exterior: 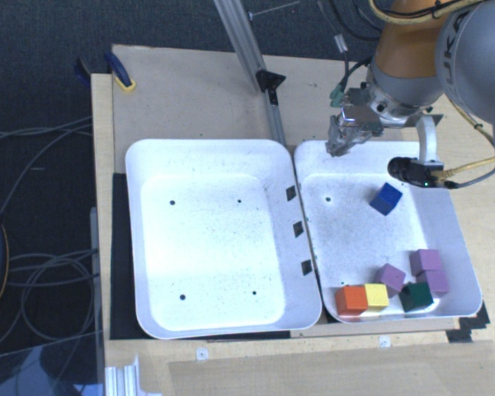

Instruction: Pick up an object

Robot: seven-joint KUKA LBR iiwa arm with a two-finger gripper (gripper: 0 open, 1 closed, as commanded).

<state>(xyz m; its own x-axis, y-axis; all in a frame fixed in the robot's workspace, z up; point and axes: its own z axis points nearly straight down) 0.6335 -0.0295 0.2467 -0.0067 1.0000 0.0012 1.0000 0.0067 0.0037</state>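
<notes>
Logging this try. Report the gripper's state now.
Gripper: above the right bin's far rim; open or shut cannot be told. No block between its fingers.

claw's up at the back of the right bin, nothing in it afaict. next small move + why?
Probably shift the claw toward the small blue cube, then descend. The claw hangs over the right white bin's far rim, and that cube sits alone nearest it; the other blocks crowd the near corner.
</notes>
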